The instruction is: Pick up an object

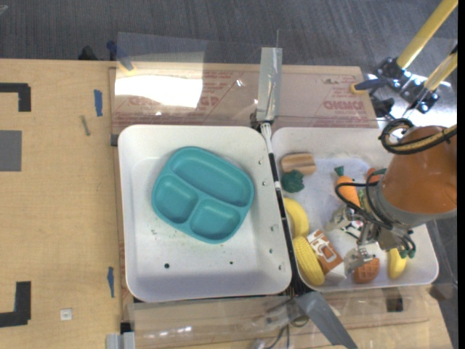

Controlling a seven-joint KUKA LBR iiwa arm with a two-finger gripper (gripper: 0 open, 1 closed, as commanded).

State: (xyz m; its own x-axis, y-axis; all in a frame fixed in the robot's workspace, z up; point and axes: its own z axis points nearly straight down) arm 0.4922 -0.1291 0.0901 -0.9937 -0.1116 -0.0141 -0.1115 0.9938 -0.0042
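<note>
My gripper (360, 243) is down in the right bin (429, 271), under the orange band of the arm (421, 180). It hangs just above an orange round toy (365, 269) and beside a small brown and white box (325, 247). An orange carrot (348, 190) lies just left of the wrist. Left of the gripper lie a yellow banana (294, 214) and a corn cob (309, 262). A yellow piece (397, 263) sits at its right, partly under the arm. Nothing is seen lifted.
A bread roll (298, 163) and a green broccoli piece (293, 182) lie at the back left of the right bin. The left bin (138, 267) holds a teal divided plate (203, 193). A divider wall (275, 195) separates the bins.
</note>
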